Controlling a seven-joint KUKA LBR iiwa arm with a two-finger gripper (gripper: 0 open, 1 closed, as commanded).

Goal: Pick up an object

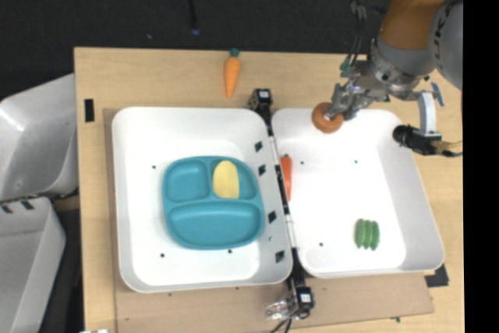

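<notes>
Left bin [125, 168]: blue tray [210, 218] holding a yellow piece [226, 179]. At 12 o'clock on the worktop [156, 74], a carrot [231, 72]. Right bin [413, 199]: red piece [286, 174] at 9 o'clock, green object [367, 234] at 5 o'clock. Your jaws [341, 109] touch the orange-brown object [327, 119] at 11 o'clock; you cannot tell whether they grip it. Lift pending.

The hand [341, 107] covers part of a brown, round object [327, 119] at the right bin's [405, 191] far edge; possibly a doughnut.
</notes>
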